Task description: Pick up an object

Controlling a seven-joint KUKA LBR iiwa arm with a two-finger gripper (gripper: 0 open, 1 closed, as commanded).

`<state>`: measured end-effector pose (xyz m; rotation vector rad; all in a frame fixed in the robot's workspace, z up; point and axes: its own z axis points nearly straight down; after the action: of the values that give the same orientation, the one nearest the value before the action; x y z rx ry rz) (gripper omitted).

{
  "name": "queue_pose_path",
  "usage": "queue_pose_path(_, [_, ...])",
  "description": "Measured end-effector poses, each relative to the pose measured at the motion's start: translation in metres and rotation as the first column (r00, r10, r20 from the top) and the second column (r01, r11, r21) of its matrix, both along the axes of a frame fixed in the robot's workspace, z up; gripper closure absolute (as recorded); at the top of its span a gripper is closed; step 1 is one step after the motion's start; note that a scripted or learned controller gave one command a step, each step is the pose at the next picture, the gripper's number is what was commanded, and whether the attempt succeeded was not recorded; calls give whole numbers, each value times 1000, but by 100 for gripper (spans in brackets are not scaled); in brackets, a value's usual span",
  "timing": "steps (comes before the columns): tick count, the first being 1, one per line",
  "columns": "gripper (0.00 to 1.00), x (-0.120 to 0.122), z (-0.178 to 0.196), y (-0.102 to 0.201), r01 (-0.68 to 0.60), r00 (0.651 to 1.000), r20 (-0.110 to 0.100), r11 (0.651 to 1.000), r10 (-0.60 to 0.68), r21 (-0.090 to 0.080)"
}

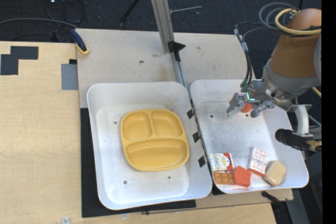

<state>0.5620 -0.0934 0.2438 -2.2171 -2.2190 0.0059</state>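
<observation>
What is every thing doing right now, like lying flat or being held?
Yellow plate: flat in left bin, nothing on it.
Two snack packs: lying in right bin.
Orange block: lying loose.
Tan lump: lying loose.
Gripper: above right bin.

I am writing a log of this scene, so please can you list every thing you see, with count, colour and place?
bins: 2, white, side by side on the bench; left, right
divided plate: 1, yellow, in left bin
small cartons: 2, white and red, right bin near front;
orange block: 1, right bin front
waffle piece: 1, brown, beside the block
beige lump: 1, right bin front corner
metal post: 1, silver, behind bins
gripper: 1, grey, above right bin's rear
</observation>
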Motion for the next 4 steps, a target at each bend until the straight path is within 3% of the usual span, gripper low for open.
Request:
queue_pose_path(1, [0,1,1,0,0,1000,2,1000,0,0])
queue_pose_path(3, [0,-14,-124,-2,1,1000,-4,1000,-1,1])
queue_pose_path(4, [0,-13,-153,-2,1,1000,4,1000,-1,2])
